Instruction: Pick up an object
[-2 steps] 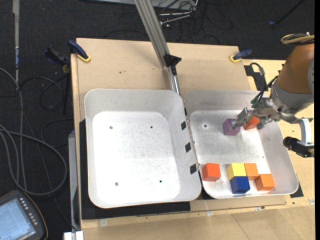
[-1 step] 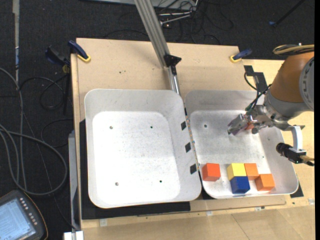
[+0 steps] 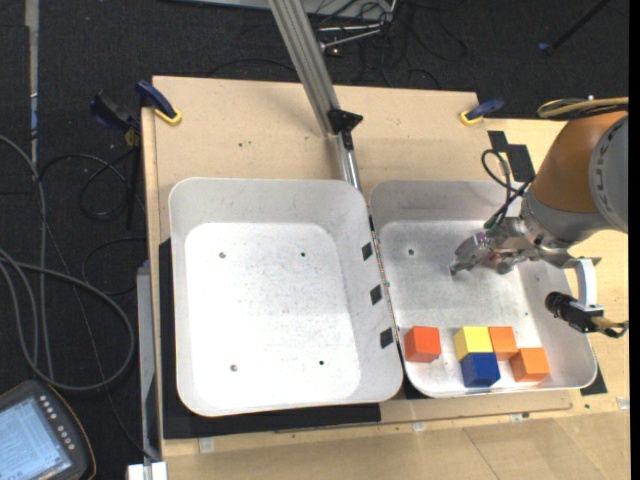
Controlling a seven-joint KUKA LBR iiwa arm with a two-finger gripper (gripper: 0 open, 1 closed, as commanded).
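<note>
Down in the right bin, the gripper hangs above bare white floor near the middle, with the arm coming from the right. I cannot tell how the jaws stand, because they are too small and blurred. Nothing is visible between them. The blocks lie well apart from the gripper, along the bin's front wall: an orange block alone at the left, then a yellow block touching a blue block, and two more orange blocks just beside them. The left bin lies beside it.
</note>
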